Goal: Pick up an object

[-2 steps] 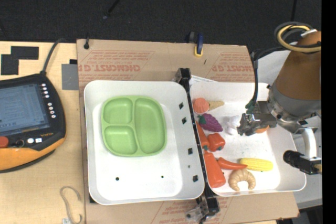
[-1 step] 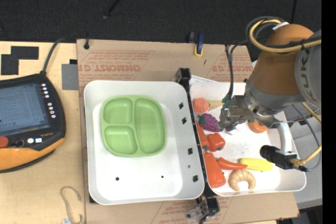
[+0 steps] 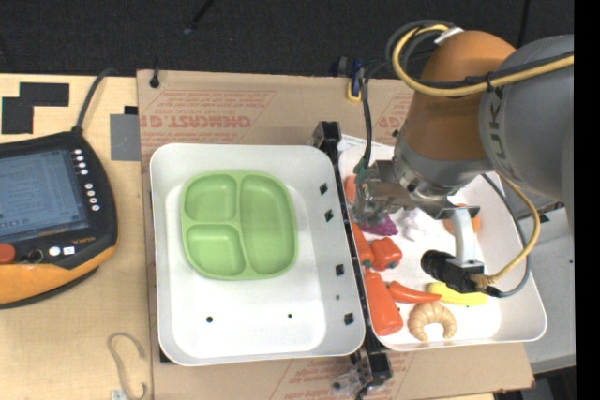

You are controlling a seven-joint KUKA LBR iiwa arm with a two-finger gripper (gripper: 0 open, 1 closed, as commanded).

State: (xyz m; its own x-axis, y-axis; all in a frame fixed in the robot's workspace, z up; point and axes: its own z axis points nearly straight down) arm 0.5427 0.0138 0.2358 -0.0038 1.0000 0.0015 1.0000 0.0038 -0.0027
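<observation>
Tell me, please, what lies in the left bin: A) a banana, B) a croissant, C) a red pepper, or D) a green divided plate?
D: the green divided plate lies alone on the floor of the left bin, while the croissant and the other toy foods sit in the right bin.

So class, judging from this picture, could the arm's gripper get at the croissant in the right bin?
Probably yes. The croissant lies uncovered near the right bin's front edge, touching only a banana. The gripper is over the same bin, further back.
</observation>
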